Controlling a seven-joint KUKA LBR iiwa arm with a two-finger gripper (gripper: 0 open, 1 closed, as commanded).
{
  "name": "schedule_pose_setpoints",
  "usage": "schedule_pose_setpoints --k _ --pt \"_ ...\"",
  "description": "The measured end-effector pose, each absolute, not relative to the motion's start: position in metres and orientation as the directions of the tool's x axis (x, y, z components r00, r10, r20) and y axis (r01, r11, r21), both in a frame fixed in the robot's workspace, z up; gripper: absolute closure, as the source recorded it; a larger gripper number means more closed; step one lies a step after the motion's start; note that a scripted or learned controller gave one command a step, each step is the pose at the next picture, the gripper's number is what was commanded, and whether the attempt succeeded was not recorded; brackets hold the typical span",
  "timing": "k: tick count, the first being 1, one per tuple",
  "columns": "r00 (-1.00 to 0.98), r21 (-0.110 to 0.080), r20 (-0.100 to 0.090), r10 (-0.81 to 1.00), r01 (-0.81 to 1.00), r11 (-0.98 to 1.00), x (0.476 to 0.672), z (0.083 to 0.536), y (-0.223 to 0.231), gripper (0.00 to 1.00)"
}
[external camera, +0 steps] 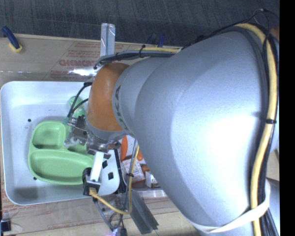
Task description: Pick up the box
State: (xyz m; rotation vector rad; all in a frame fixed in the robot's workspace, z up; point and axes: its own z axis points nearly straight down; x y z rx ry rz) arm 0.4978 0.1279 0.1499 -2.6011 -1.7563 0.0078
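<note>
White bin w/ green tray, box under arm.

Light: bright, even, from overhead | Glare: broad sheen across the grey arm, white streaks on the clear sheet behind the bin | Shadows: soft, along the white bin walls and under the green tray | Sharpness: arm close and soft, floor dim and grainy

Divided tray lies in the left bin; the box sits just right of it, largely under the arm reaching in from the right.
</note>
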Motion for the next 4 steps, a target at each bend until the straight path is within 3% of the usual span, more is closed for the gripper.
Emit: schedule_pose_setpoints --k 1,2,3,4 --pt "0.373 -0.007 -0.003 0.928 0.928 -0.373 0.499 0.159 0.127 1.00" --pt "0.647 -0.003 -0.003 0.762 0.762 -0.647 0.493 0.212 0.220 1.00" --pt "0.641 -0.006 -0.006 0.768 0.768 -0.641 0.492 0.221 0.221 1.00" --pt "0.643 -0.005 -0.006 0.766 0.766 -0.643 0.507 0.157 0.218 1.00"
